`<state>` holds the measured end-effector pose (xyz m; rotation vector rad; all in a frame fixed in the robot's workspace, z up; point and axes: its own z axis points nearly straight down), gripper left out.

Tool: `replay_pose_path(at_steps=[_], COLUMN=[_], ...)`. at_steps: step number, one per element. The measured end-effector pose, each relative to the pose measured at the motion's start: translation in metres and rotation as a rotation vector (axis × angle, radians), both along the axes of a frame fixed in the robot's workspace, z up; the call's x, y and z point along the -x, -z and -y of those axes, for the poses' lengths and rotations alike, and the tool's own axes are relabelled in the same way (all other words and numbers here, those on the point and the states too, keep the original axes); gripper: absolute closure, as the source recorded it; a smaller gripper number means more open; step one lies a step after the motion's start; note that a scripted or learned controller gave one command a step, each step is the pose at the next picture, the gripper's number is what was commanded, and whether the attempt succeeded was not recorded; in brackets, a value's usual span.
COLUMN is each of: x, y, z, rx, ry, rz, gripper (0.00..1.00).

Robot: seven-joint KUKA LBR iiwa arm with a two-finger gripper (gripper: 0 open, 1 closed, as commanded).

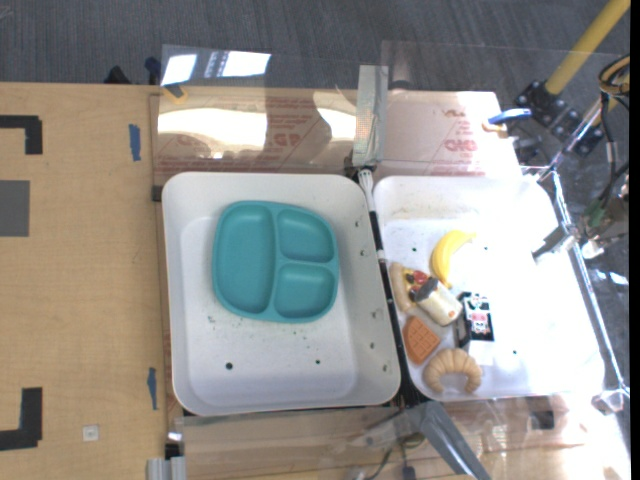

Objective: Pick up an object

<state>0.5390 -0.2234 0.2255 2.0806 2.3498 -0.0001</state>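
A teal divided plate (275, 261) lies in the left white bin (190, 298). The right white bin (540, 298) holds toy food crowded along its left side. A yellow banana (450, 253) lies furthest back. Below it sits a piece with red and dark bits (418, 287), with a cream bun-like piece (440, 308) against it. A small black and white packet (479, 316) lies just right of them. An orange waffle (421, 340) and a tan croissant (453, 370) lie near the bin's front edge.
A metal divider (377, 258) separates the two bins. Clear plastic sheets (300, 128) stand behind the bins. A brown board (70, 268) covers the bench on the left. Cables and a yellow pole (590, 38) are at the top right.
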Motion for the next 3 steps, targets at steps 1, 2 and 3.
replay_pose_path(at_steps=[1,2,3], x=[0.0000,0.0000,0.0000], y=[0.0000,0.0000,0.0000], z=[0.0000,0.0000,0.0000], rx=[0.000,0.000,0.000], ry=[0.000,0.000,0.000], rz=[0.000,0.000,0.000], gripper=[0.00,0.00,0.00])
